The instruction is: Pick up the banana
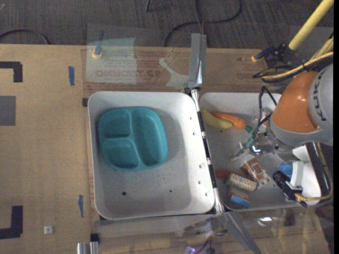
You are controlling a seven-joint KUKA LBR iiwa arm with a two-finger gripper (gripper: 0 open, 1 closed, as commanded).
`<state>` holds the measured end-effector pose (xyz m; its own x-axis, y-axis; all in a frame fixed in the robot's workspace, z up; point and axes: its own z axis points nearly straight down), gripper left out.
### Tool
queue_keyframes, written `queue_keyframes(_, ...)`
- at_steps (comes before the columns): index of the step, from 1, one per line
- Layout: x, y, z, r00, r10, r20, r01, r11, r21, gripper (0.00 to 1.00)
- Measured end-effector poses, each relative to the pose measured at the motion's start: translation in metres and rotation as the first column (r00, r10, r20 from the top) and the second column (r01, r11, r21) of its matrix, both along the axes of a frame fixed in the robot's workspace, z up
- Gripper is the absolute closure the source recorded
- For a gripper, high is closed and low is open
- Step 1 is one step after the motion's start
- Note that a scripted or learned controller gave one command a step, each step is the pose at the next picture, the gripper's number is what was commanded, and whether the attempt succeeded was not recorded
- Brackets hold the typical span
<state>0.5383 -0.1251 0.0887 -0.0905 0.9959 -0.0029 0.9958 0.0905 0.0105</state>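
Bench top (42, 157): matt brown board, like cardboard or fibreboard. Bins (159, 202): smooth white plastic with a soft sheen. Divided plate (132, 137): smooth teal plastic, slightly glossy. Banana (215, 120): smooth yellow skin, looks plastic. Arm (299, 112): glossy orange band, satin grey shell. Clear sheet (132, 62): shiny transparent film. Floor (79, 9): rough dark carpet.

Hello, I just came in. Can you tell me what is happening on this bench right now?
A grey and orange robot arm reaches into the right bin from the right side. Its gripper hangs in the middle of that bin and holds nothing that can be seen. The banana lies near the bin's upper left corner, touching a carrot, so it is not picked up yet. Some small packages lie lower in that bin. The left bin holds a teal divided plate.
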Motion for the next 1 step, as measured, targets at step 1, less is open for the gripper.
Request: queue_keyframes(1,0.0725,-0.0646,0.0035,0.998,0.068,-0.008,-0.068,0.998,0.000,0.00)
